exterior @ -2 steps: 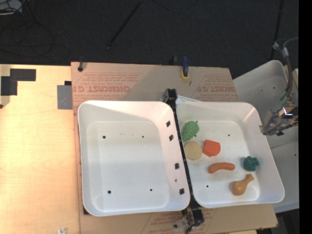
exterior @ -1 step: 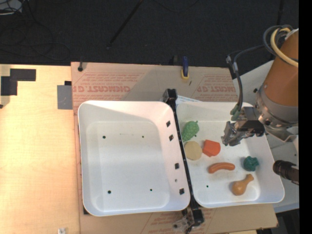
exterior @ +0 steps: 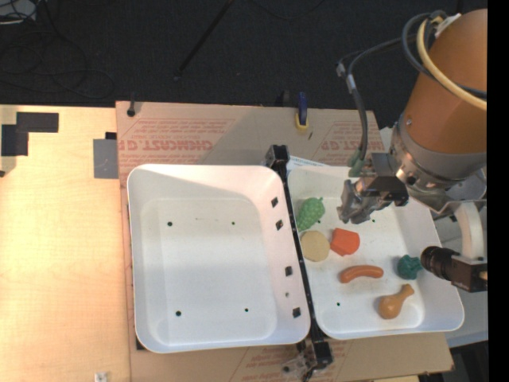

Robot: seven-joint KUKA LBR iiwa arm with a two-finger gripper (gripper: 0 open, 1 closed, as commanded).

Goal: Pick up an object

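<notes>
- Camera view: the gripper [exterior: 352, 210] hangs over the right bin [exterior: 433, 313], just above the orange block [exterior: 345, 242]; whether its fingers are apart or together cannot be told.
- Around the block lie a green leafy toy [exterior: 310, 212], a pale round piece [exterior: 315, 246], a sausage [exterior: 361, 274], a tan drumstick [exterior: 394, 301] and a teal piece [exterior: 409, 267].
- The left bin [exterior: 143, 293] sits beside it.
</notes>
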